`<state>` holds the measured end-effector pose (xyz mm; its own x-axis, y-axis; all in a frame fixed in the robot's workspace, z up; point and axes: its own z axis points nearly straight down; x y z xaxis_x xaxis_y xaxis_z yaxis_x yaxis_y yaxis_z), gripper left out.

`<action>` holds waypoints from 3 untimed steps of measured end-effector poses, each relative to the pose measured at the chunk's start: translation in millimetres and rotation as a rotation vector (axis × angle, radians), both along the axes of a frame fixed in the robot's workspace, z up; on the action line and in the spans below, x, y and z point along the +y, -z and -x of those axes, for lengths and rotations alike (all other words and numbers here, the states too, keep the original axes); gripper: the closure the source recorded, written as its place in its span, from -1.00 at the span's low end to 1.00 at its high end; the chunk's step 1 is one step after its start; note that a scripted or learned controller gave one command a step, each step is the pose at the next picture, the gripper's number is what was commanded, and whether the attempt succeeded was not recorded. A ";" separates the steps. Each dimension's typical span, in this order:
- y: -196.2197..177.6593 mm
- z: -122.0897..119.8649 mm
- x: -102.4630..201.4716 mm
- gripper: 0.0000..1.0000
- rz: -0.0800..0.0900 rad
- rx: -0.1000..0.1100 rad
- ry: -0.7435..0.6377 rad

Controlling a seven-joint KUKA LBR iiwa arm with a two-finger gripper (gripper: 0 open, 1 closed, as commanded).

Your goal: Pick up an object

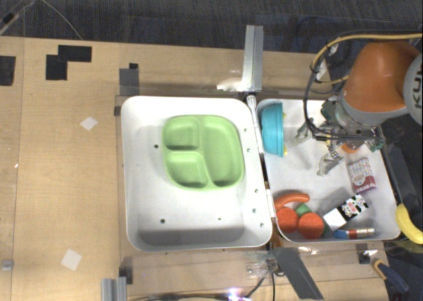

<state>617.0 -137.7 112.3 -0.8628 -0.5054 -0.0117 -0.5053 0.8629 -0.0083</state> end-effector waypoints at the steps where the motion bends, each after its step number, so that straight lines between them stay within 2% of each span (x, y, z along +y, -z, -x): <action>1: 21.8 76.8 -5.9 -1.00 -0.001 -0.002 0.035; 2: 7.1 71.0 -3.7 1.00 0.000 -0.021 0.027; 3: -94.5 50.6 -71.2 1.00 0.005 -0.004 -0.016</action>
